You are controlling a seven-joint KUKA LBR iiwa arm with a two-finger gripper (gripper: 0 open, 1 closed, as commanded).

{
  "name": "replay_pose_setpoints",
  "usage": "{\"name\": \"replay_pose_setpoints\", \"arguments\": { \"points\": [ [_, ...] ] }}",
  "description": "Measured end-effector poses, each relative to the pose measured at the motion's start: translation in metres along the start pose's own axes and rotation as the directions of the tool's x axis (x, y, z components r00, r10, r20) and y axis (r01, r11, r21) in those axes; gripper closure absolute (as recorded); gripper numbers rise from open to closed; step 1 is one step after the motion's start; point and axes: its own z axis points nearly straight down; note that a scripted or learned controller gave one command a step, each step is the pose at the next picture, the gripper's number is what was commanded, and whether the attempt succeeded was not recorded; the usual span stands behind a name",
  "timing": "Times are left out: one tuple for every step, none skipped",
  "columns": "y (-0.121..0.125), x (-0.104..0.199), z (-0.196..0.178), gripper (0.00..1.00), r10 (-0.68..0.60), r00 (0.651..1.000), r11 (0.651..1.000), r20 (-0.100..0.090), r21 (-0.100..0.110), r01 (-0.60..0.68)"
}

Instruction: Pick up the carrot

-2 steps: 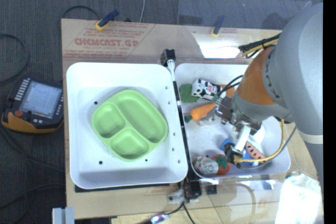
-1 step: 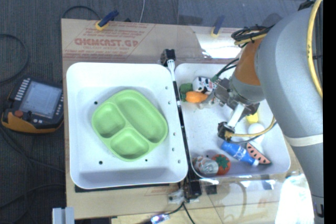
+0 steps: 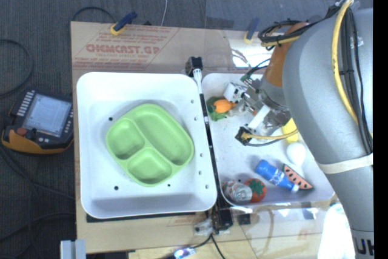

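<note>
The carrot (image 3: 220, 107) lies in the right bin (image 3: 227, 154), up in its far-left corner, close against the wall that divides the two bins. It shows as a small orange body with a green leafy part on its left side, so its long axis seems to run roughly across the view, left to right, though it is too small to be sure. The jaws (image 3: 237, 97) sit just to the right of it and a touch farther back, with the white finger hardware very near or perhaps touching the orange end; whether they are wide or narrow I cannot tell, since cables and brackets clutter that spot. Nothing is visibly between them.

The coming move, as I judge it, turns on a short shift leftward and a little nearer, toward the dividing wall (which leaves little room on the carrot's far side for a finger).

Other things lie well apart toward the near end of the same bin: a blue bottle (image 3: 271, 174), a watermelon slice (image 3: 301, 179), a strawberry (image 3: 257, 189), and a white egg (image 3: 296, 153). The left bin (image 3: 91, 130) holds a green divided plate (image 3: 150, 143).
</note>
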Motion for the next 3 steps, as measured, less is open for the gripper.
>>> {"name": "replay_pose_setpoints", "arguments": {
  "points": [
    [0.022,0.021,0.001,0.0,0.22,0.975,0.974,0.033,0.05,-0.221],
    [0.01,0.015,0.0,0.0,0.401,0.916,0.916,-0.007,-0.001,-0.401],
    [0.068,-0.025,0.001,0.0,0.184,0.983,0.982,0.02,0.043,-0.184]
  ]
}}
